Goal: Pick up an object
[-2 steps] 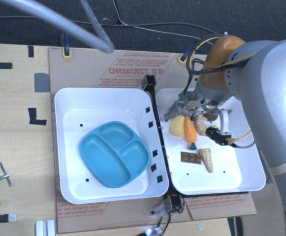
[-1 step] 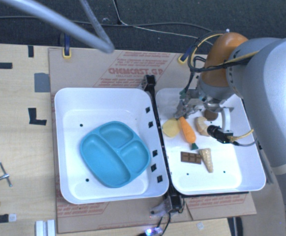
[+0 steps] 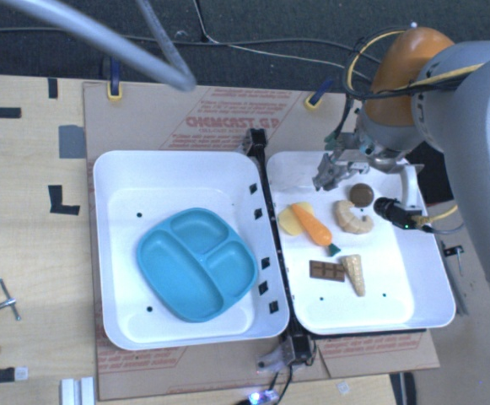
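Food toys crowd the right bin (image 3: 430, 302): an orange carrot (image 3: 312, 224) lies aslant near the middle, touching a pale yellow piece (image 3: 289, 220) on its left; just below sit a brown chocolate bar (image 3: 327, 270) and a tan cone-like piece (image 3: 355, 273), side by side; to the right a beige ring-shaped pastry (image 3: 353, 217) lies under a small brown round thing (image 3: 361, 195). The pincer (image 3: 336, 172) hangs over the bin's upper part, above and left of the brown round thing, well short of the carrot; whether its tips are spread or closed I cannot tell, and nothing shows between them. The arm's orange band (image 3: 406, 62) looms above. In the left bin (image 3: 114, 192) rests a blue divided plate (image 3: 196, 262); both bins sit on the desk (image 3: 25, 226).
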`<state>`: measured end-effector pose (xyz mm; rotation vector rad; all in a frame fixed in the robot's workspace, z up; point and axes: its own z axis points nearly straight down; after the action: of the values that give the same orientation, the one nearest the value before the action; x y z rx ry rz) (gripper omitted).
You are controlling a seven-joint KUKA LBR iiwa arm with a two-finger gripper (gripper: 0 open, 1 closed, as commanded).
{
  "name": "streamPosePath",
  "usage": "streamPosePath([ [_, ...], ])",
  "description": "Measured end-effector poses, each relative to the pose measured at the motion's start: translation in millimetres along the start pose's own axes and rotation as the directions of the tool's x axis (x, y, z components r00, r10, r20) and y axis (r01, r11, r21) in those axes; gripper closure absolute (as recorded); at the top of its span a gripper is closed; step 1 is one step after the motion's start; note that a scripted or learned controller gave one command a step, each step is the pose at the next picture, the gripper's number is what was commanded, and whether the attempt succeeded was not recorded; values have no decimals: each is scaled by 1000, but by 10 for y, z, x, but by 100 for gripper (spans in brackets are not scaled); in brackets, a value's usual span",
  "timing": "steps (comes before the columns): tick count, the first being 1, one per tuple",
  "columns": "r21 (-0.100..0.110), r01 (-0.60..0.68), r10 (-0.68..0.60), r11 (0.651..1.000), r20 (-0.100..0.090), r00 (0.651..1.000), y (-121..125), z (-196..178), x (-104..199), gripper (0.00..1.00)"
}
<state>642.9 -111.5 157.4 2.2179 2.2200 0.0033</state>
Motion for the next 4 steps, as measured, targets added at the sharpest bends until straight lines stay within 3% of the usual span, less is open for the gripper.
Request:
streamPosePath([
  [2,-2,1,-1,1000,0,1000,-23,-1167,128,100],
  [4,5,6,-6,1000,-2,1000,63,-1069,1328,100],
])
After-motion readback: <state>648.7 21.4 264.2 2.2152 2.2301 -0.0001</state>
